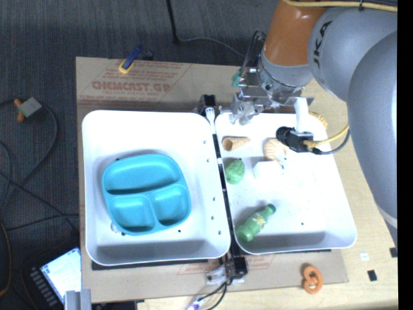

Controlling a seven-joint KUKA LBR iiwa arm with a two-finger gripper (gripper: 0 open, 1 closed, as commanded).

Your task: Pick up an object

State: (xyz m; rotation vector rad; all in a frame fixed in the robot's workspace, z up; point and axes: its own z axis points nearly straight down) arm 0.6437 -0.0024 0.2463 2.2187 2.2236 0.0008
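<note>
In the camera view, the gripper (245,113) hangs over the top left corner of the right bin (322,192); I cannot tell its state. Below it lie a cone (235,143), a shell-like piece (275,149), a green lump (234,170) and a green bottle (253,223). The left bin (97,134) holds a blue divided tray (146,192).

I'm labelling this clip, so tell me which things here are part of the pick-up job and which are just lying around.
Part of the job:
- claw, over the right bin's far edge
- green bottle
- green lump
- cone
- shell-like piece

Lying about:
- blue divided tray in the left bin
- blue clip on the board
- orange ring on the bench
</note>
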